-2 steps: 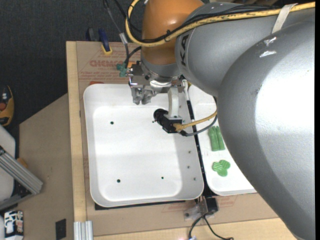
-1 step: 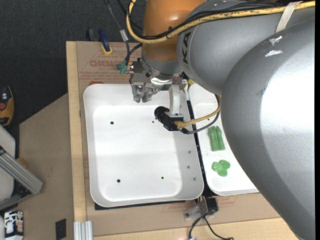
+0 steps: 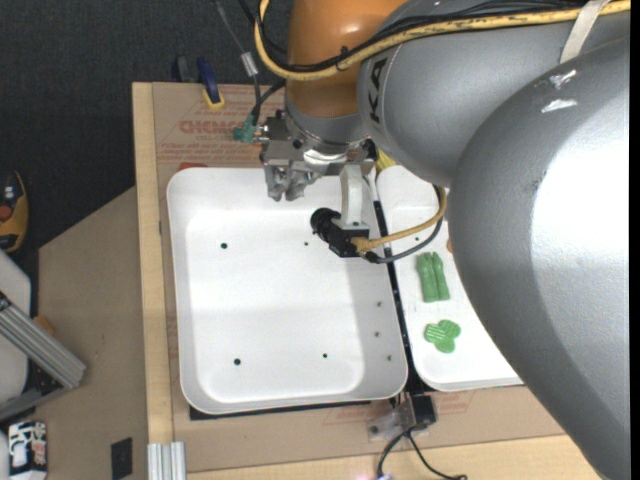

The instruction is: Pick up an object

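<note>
Table [image 3: 150,268]: we see a brown board surface carrying two shallow white bins side by side, with red lettering along its far edge
Left bin [image 3: 200,298]: we see its white floor with a few small dark dots; its far edge lies under the hand
Hand [image 3: 286,183]: we see it hanging over the far edge of the left bin, towards that bin's far right part; its short metal fingers point down, and we cannot tell whether they are apart or closed; we see nothing between them
Arm [image 3: 480,168]: we see the grey body reaching in from the right, with the orange band [image 3: 340,38] above the wrist; it covers much of the right bin
Cable [image 3: 400,243]: we see a yellow-and-black line running from the wrist down to a black fitting [image 3: 335,233] just over the right edge of the left bin
Right bin [image 3: 470,368]: we see its near left part, just beside the left bin
Green block [image 3: 432,276]: we see a long ridged green piece lying near the left edge of the right bin
Green piece [image 3: 441,334]: we see a smaller rounded green object just nearer to us than the block, close to the near left corner of the right bin, well apart from the hand
</note>
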Motion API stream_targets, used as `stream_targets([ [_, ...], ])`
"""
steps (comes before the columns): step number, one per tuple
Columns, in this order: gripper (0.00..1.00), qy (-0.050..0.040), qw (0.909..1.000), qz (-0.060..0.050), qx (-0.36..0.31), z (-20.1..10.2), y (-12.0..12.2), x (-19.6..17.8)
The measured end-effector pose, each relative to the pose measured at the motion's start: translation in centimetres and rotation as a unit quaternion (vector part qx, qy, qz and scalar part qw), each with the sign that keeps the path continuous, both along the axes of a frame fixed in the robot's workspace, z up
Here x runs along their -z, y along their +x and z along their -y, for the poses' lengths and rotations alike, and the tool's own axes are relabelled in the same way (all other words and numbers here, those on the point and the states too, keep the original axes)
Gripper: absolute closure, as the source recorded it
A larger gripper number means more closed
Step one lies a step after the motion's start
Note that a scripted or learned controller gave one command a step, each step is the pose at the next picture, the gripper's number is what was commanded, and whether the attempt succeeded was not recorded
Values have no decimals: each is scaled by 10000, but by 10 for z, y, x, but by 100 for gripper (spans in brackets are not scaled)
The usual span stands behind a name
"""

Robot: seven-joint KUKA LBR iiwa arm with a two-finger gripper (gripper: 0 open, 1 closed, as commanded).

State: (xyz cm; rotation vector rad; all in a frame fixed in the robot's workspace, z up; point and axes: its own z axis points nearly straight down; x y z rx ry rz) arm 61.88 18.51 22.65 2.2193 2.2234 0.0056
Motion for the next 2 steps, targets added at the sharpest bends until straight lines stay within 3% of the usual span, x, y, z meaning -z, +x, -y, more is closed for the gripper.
stream_targets([
  [2,100,3,10000,17,-6,-1,1,-20],
])
